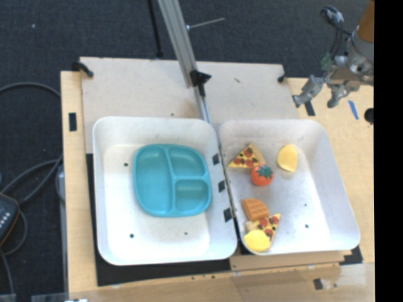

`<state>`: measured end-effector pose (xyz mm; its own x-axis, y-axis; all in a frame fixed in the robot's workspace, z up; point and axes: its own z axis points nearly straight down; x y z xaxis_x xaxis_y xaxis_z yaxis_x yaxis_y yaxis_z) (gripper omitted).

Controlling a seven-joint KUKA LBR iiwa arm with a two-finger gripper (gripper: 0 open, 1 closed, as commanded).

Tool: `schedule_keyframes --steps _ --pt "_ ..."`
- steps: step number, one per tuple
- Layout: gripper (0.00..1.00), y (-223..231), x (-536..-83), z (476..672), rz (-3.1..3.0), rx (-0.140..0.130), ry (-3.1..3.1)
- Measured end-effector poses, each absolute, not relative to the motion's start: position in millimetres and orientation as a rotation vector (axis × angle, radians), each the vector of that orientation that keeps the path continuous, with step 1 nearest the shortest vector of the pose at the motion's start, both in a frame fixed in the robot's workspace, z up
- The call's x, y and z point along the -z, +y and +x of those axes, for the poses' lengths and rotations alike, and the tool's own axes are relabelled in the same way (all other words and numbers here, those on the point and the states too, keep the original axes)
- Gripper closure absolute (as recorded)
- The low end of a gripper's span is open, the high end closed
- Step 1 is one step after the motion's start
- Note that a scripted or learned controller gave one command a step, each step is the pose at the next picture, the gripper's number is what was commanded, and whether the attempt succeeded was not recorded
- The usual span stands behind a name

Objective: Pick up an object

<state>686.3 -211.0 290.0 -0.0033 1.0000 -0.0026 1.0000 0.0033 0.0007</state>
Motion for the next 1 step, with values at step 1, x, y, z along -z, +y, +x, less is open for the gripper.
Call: schedule_keyframes --steps 1 --pt "0.0 -211.0 -290.0 686.2 2.215 0.003 2.225"
